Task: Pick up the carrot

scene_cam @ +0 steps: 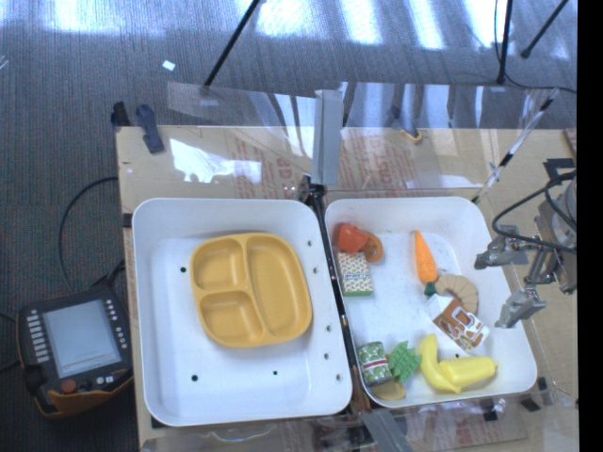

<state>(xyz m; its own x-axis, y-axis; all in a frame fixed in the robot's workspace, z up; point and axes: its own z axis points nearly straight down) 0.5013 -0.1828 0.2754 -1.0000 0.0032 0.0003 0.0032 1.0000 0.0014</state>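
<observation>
The carrot [425, 256] lies in the right bin [396, 210], in the upper middle part, with its thin tip pointing up toward the far wall. It is orange and small. Just below its fat end sits a tan, curved piece of play food [459, 290], very near or maybe touching it; the view is too small to be sure. A small printed packet [459, 326] lies under that. To the carrot's left are a red tomato [350, 237] and a checked box [355, 274], a little way off. Down in the near corner are a yellow banana [457, 370] and a green leafy toy [405, 359]. The left bin [151, 252] holds a yellow tray [251, 287] with three parts.

The gripper [515, 281] hangs at the right edge of the right bin, beside the carrot and apart from it. Its jaws look spread wide, with nothing between them.

Things could go wrong from here. The carrot is thin and round, so it may roll or slip out if the jaws close on its side at a bad angle. The tan piece is so close that one jaw could land on it, push it, or grab it along with the carrot. If the jaws come down too near the tip, there is little to squeeze and the carrot may pop free. The bin wall is near the gripper too, so a low move across could bump the rim.
</observation>
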